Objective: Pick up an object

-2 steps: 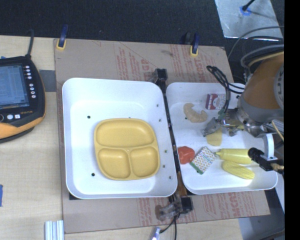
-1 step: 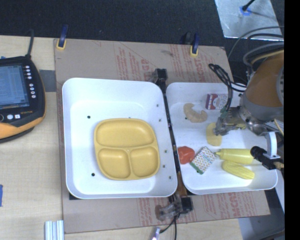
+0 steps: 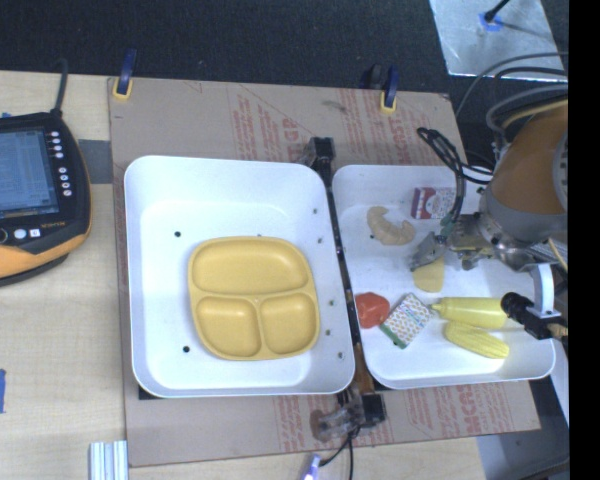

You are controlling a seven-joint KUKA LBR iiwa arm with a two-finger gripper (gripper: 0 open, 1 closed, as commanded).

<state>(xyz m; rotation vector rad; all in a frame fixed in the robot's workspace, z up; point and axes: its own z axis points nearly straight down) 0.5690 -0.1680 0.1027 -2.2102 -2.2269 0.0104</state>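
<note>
Lower edge of the right bin point(image 3: 450, 376): yellow corn cob point(image 3: 477, 341), yellow bottle point(image 3: 472, 311), patterned packet point(image 3: 408, 319), red piece point(image 3: 371, 308). The hand point(image 3: 442, 251) hangs over a pale yellow wedge point(image 3: 430, 275); its grip cannot be told. The wedge looks light and probably soft; take its flanks. Neighbours crowd it. Left bin point(image 3: 150, 268) holds a yellow tray point(image 3: 252, 295).

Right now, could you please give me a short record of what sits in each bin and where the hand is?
left bin: yellow three-compartment plate
right bin: corn cob, yellow squeeze bottle, red piece, patterned packet, beige piece, small can
hand: over right bin, above a pale yellow piece
grasp: cannot tell
</note>
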